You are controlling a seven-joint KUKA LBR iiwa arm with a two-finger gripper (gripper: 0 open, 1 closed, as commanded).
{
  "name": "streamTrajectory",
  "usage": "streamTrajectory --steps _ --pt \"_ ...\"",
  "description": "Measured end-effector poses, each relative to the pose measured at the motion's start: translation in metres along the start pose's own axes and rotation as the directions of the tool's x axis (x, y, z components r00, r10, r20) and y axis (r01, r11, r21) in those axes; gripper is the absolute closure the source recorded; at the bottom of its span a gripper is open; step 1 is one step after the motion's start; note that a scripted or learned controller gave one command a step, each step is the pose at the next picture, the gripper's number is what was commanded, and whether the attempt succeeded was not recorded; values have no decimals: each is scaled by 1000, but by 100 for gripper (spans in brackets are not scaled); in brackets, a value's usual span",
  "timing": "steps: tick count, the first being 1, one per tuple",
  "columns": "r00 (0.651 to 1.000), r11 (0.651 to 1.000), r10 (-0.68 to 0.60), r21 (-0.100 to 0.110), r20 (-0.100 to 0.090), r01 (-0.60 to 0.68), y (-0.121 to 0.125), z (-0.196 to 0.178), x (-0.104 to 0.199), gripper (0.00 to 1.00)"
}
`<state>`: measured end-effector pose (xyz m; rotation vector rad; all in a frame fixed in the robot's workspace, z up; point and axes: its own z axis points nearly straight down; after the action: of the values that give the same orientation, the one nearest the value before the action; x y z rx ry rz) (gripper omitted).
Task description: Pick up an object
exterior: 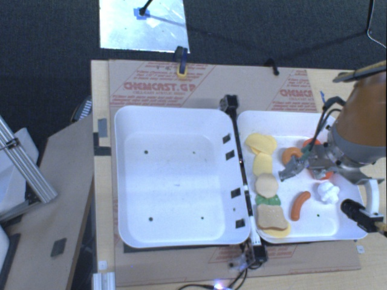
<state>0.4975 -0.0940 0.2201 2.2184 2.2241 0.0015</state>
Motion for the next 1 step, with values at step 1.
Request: streamTrajectory --steps 1 --pt "1000 1000 3 8 -1 -3 -13 122 -11 0"
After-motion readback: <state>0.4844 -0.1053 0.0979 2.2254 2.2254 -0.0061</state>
